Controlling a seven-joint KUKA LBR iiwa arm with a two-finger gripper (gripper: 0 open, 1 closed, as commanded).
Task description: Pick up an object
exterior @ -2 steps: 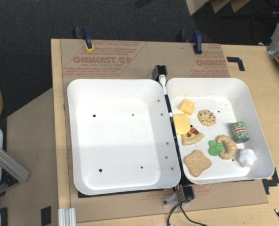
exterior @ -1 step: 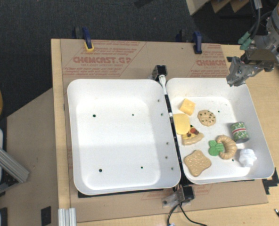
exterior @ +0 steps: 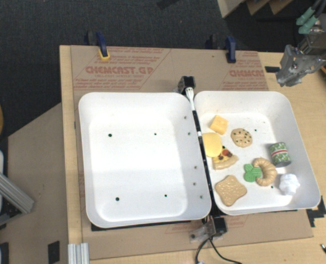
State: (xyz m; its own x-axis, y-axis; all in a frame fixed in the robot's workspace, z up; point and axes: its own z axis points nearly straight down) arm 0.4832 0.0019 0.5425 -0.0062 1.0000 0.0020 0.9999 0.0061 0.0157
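- Presently weighing the choice inside the right bin (exterior: 295, 114), with every candidate lying there and none in the left bin (exterior: 135, 158).
- Waiting beyond the right bin's far right corner, outside its wall: the gripper (exterior: 294, 70), carrying nothing visible; not possible to tell from this slant whether spread or pressed together.
- Favouring, as a judgement, the toast slice (exterior: 230, 190) near the bin's near edge: broad and set a little apart, yet flat, so likely needing a pinch across its edges, not from above.
- Treating the pretzel (exterior: 266, 170) with care, since touching the green piece (exterior: 251, 173) beside it and probably dragging it along.
- Considering the green can (exterior: 279, 154) toward the right edge: taller, standing clear, probably the surest hold.
- Avoiding the yellow disc (exterior: 212, 144) and pizza wedge (exterior: 224, 158), touching each other and hugging the edge shared with the left bin.
- Leaving the cookie (exterior: 241, 137), cheese cube (exterior: 219, 125) and white lump (exterior: 288, 183) as fallbacks: small and, apart from the cube, low.
- Descending straight down over the middle of the chosen piece, closing only once level with it.
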